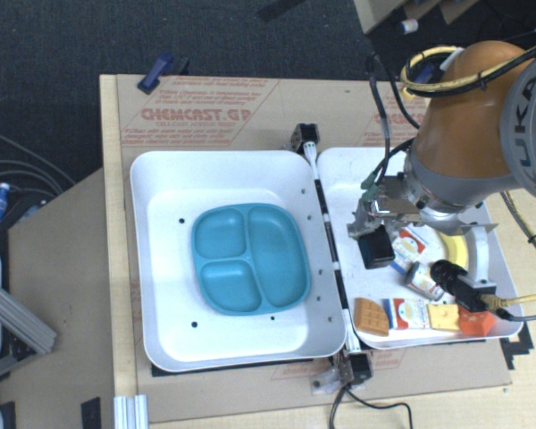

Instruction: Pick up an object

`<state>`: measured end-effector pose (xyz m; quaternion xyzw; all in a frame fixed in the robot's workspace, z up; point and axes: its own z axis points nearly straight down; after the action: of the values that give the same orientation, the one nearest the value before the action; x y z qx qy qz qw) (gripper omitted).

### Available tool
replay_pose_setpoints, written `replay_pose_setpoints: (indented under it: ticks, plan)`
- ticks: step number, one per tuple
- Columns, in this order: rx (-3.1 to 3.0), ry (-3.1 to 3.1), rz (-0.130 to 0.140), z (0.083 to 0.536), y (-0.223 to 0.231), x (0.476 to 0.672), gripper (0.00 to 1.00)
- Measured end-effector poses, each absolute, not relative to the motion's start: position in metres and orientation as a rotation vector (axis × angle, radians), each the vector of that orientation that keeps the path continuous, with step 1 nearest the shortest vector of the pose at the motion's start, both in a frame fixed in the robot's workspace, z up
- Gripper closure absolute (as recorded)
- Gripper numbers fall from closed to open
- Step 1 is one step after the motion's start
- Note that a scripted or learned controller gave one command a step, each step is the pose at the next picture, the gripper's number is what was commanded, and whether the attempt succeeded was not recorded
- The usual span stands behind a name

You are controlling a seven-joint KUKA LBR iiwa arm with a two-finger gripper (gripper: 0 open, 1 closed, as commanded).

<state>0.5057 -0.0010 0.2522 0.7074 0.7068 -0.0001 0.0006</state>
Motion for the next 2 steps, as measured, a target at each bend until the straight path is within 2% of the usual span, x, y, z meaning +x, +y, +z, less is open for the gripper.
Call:
replay_pose_setpoints:
  ticks: [1, 2]
  plan:
    - [2.223, 2.225, -0.003, 0.265, 0.028, 0.481, 1.00]
    - [2.221, 2.220, 0.000, 0.259, -0.028, 0.505, 1.00]
